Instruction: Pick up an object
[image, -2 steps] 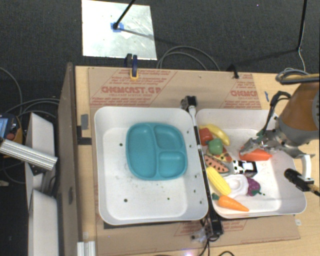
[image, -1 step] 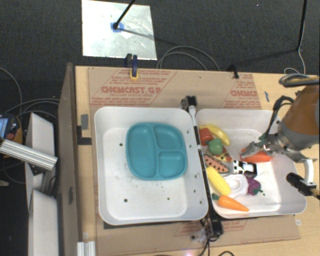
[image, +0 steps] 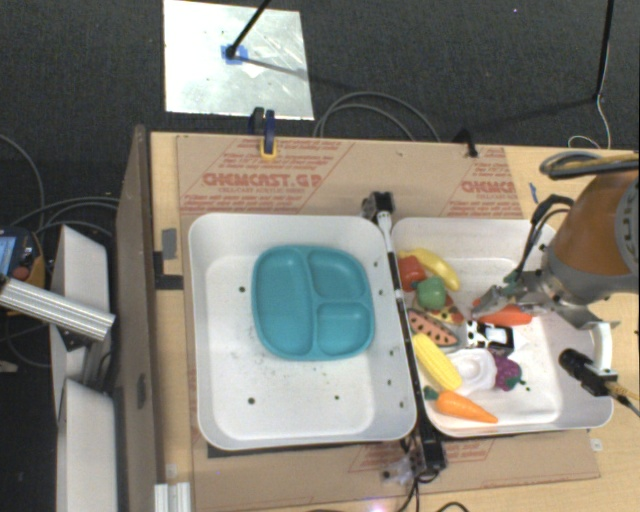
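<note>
Plastic toy carrot (image: 507, 317) directly beneath claw (image: 497, 300): judged light, rigid, slick. Grip across thick middle. Claw state: cannot tell. Corn cob (image: 436, 361) lower left.

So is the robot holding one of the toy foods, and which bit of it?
It cannot be told. The end effector is low in the right bin, right beside an orange-red toy, but the view does not show a hold.

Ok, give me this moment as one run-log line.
arm: over right bin | gripper: low among toy food, by orange carrot | grasp: unconfirmed | left bin: blue plate
</note>
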